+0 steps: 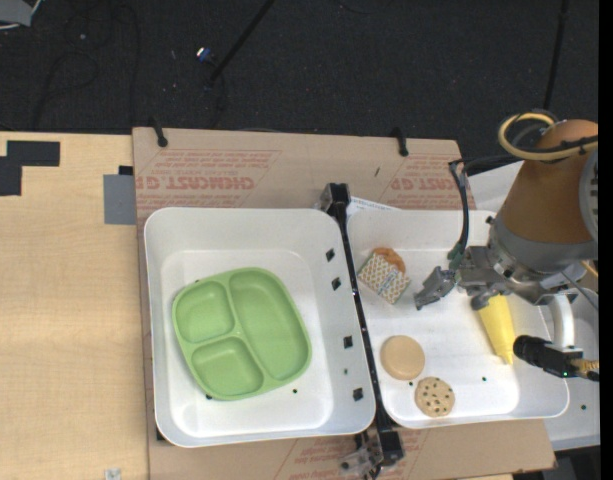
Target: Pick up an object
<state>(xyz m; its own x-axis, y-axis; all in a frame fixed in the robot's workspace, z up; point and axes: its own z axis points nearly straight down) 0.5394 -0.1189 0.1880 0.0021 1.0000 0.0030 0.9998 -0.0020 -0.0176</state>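
Note:
The right bin (466, 230) holds several small objects. A cupcake in a patterned wrapper (384, 273) lies near its left wall, a tan round bun (402, 356) sits toward the front, and a chocolate chip cookie (435, 397) lies at the front edge. A yellow banana-like piece (497, 328) lies on the right side. My gripper (448, 283) hangs low over the bin's middle, just right of the cupcake and up-left of the yellow piece. I see nothing held in it.
The left bin (176, 238) holds a green divided plate (241, 332). A black divider (348, 298) runs between the bins. The arm's orange band (546, 193) and grey wrist cover the right bin's far right corner. Cardboard lies under both bins.

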